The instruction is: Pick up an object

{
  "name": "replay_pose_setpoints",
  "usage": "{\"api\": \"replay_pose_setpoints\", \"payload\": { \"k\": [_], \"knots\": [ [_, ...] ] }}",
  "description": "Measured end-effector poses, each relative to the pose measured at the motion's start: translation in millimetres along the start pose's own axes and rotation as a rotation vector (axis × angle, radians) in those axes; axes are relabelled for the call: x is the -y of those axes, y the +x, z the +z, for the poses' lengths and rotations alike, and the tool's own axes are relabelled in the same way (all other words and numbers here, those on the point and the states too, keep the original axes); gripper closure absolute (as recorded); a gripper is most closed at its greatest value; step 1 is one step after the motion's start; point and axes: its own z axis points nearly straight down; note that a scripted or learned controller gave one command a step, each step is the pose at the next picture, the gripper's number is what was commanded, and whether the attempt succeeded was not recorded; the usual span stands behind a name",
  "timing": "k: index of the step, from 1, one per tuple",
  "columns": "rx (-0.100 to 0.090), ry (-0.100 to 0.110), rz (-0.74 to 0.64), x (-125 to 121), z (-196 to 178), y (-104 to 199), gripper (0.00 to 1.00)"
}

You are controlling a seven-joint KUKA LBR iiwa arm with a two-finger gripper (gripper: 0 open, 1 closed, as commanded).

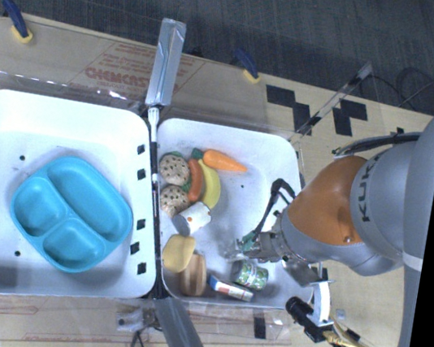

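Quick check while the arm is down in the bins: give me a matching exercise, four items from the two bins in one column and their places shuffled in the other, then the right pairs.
Items:
1. blue divided plate
2. carrot
3. green can
4. cookies

Places:
A. lower part of the right bin, just below the gripper
B. against the right bin's left wall, beside the banana
C. in the left bin
D. upper part of the right bin, above the banana

Pairs: 1-C, 2-D, 3-A, 4-B
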Motion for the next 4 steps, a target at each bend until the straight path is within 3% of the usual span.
{"api": "replay_pose_setpoints", "payload": {
  "k": [1,2,3,4],
  "knots": [
    [0.004,-0.008,-0.061,-102,-94,13,1.0],
    [0.002,-0.001,-0.059,-100,-91,12,0.0],
    [0.004,-0.004,-0.008,-134,7,36,0.0],
    [0.002,0.004,-0.014,-133,2,36,1.0]
  ]
}}
